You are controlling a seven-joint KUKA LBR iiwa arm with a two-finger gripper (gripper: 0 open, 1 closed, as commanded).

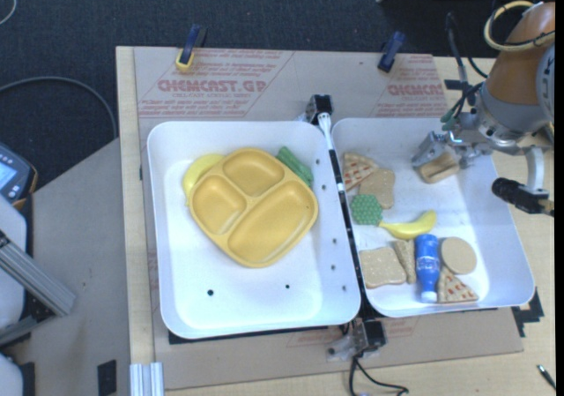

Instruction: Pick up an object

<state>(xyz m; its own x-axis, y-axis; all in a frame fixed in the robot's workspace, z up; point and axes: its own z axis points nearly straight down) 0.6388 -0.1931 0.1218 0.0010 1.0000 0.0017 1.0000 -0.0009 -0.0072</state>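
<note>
- My grey two-finger gripper [438, 156] sits in the right white bin [493, 249], fingers closed around a tan bread-like piece [438, 170].
- In the left white bin [176, 235] I see a yellow compartment tray [254, 205].
- Right bin holds a green broccoli-like piece [366, 208], a yellow banana [407, 226] and a blue bottle [426, 265], all near and below the gripper.

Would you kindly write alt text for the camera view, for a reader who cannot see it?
A grey robot arm reaches from the right, its end effector low over a tan block at the back of the right bin, which also holds toy food including a banana and a blue bottle. The left bin holds a yellow divided tray.
</note>
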